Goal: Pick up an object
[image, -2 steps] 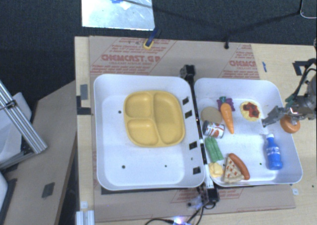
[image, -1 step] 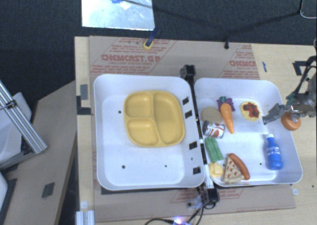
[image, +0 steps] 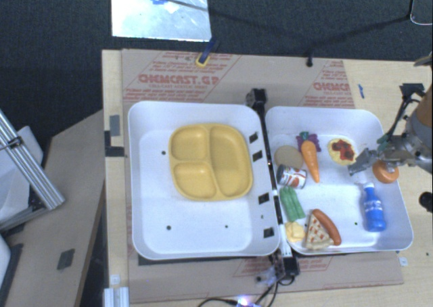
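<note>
My gripper [image: 373,160] hangs over the right side of the right bin [image: 338,117], reaching in from the right edge. An orange round fruit [image: 386,174] lies just below and to the right of it, partly covered by the gripper. A blue bottle [image: 371,207] lies just below the gripper. A small plate of pasta with red sauce [image: 342,150] sits to its left. Further left are a carrot [image: 310,155], a brown potato [image: 289,157] and a small can [image: 293,177].
A green vegetable [image: 292,203], a pizza slice [image: 315,232], a hot dog [image: 326,225] and a yellow piece [image: 293,232] lie at the right bin's front left. The left bin [image: 149,224] holds a yellow divided plate [image: 210,161]. A black divider [image: 267,163] runs between the bins.
</note>
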